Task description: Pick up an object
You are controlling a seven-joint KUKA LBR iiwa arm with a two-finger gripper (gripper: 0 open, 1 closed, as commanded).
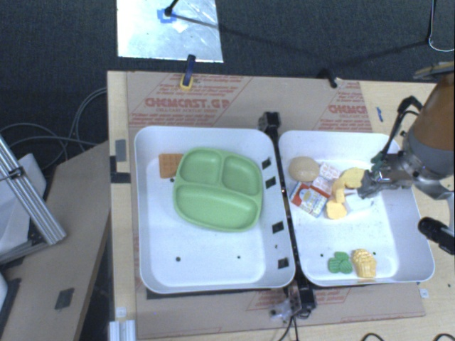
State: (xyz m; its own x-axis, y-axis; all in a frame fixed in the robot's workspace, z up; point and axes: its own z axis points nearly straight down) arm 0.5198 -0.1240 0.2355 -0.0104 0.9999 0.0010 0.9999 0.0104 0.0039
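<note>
My gripper hangs over the right bin, at the right edge of a cluster of toy food. Closest to it is a yellow banana-like piece. To the left of that lie a small yellow chunk, a red and white packet and a beige round bun. Near the bin's front edge sit a green broccoli piece and a yellow corn piece.
The left bin holds a green divided plate and an orange cracker tucked at the plate's left. Black clips line the wall between the bins. The arm's grey body stands over the right bin's right side.
</note>
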